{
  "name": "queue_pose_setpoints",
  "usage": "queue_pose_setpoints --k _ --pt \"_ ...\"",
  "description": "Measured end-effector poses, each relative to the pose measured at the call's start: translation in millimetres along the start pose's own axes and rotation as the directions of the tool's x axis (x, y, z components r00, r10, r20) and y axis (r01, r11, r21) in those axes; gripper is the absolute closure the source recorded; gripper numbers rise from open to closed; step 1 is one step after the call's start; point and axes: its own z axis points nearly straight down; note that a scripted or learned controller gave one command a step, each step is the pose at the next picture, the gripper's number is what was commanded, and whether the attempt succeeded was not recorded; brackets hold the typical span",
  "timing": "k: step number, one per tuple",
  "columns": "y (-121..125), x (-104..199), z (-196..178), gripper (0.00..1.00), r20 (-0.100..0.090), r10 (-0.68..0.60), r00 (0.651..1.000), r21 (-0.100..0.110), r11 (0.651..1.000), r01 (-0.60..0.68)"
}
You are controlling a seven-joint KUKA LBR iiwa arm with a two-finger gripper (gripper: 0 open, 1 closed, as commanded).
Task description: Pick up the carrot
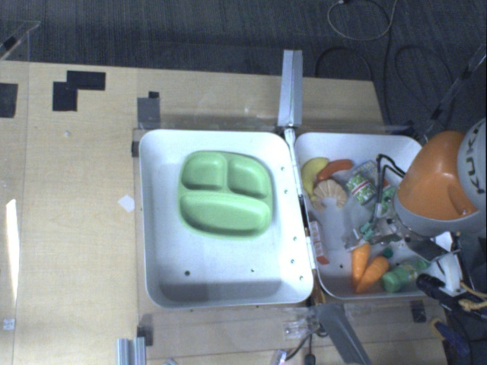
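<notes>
The grey arm [449, 188], with its orange band, is reaching in from the right and hanging over the right bin [335, 147]. Its gripper [378, 234] is sitting low among the items there, just above the carrots, and whether it is spread or pressed together cannot be told from this angle.

Two carrot-like orange pieces are lying near the front wall of the right bin: one carrot [360, 263] is standing nearly upright in the view, and a second orange carrot [373, 273] is leaning against its right side, touching it. A green item [397, 280] is lying just beside them to the right.

Toward the back of that bin, a yellow item [313, 170], a red-orange piece [335, 168] and a crinkled green-and-white packet [360, 186] are crowding together.

The left bin [163, 280] is holding a green divided plate [226, 192], lying flat toward its back half. Both bins are resting side by side on the wooden bench [68, 204].
</notes>
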Motion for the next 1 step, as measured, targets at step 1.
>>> queue_pose_setpoints --k 1 --pt "-4.0 -10.6 8.1 1.0 -0.005 -0.078 0.997 0.001 0.997 0.078"
